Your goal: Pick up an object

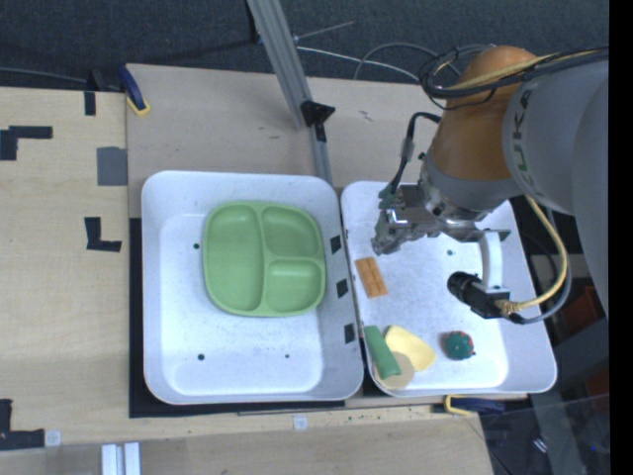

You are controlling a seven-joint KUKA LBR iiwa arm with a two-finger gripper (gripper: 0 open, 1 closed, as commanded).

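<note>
My gripper (388,234) hangs over the upper left part of the right bin (524,364), just above and right of a small orange block (371,277) lying on the bin floor. Nothing shows between the gripper and the floor. Near the bin's front left corner a green cylinder (380,352) leans against a pale yellow piece (411,347). A small dark green and red object (457,345) rests to their right.
The left bin (173,354) holds a green divided plate (264,258). A black cable plug (470,292) and a white bracket (492,255) hang off the arm over the right bin. A metal pole (287,57) slants above the bins.
</note>
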